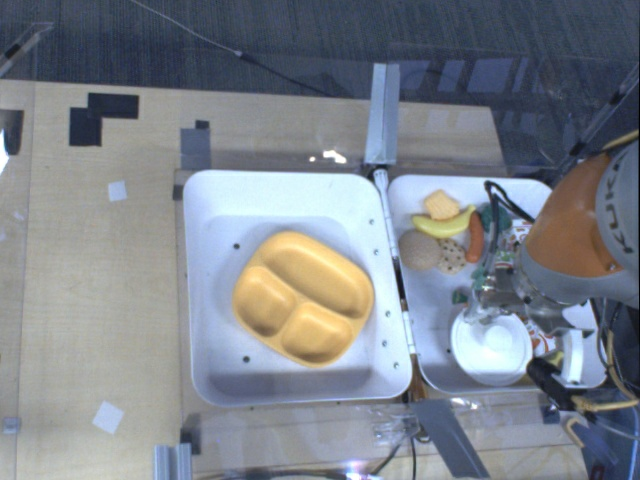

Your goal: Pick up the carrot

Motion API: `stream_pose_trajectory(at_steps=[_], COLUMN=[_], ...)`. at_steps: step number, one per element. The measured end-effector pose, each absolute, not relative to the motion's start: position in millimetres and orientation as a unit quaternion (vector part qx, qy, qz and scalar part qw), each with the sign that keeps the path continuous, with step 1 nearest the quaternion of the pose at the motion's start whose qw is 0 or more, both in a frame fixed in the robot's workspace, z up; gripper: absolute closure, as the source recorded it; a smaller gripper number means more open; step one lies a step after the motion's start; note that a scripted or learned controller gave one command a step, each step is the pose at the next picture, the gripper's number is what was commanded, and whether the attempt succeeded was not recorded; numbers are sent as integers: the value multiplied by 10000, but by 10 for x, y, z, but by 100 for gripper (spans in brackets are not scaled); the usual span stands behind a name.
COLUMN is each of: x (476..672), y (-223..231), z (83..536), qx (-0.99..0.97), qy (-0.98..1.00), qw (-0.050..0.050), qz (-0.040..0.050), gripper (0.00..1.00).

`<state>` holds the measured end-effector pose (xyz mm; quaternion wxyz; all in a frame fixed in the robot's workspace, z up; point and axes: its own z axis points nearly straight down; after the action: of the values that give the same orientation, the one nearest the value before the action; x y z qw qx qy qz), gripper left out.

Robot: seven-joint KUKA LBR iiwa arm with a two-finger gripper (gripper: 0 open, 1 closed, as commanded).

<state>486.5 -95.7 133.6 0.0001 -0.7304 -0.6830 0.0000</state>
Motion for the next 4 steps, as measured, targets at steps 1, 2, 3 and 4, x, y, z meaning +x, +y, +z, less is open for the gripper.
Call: stream_pose_trajectory(at_steps=[1,2,3,4], x=[5112,4919,4907,4896], y=[-1336,-1120,-955,-959], z=[2771,1493,919,910], qx=[-8107,-8166,-8663,-8665], qy=[-5854,-5771,-4995,-4991], qw=[-36,24,-16,-9], qz=[-32,22,-29,-16], gripper=[100,100,100,0])
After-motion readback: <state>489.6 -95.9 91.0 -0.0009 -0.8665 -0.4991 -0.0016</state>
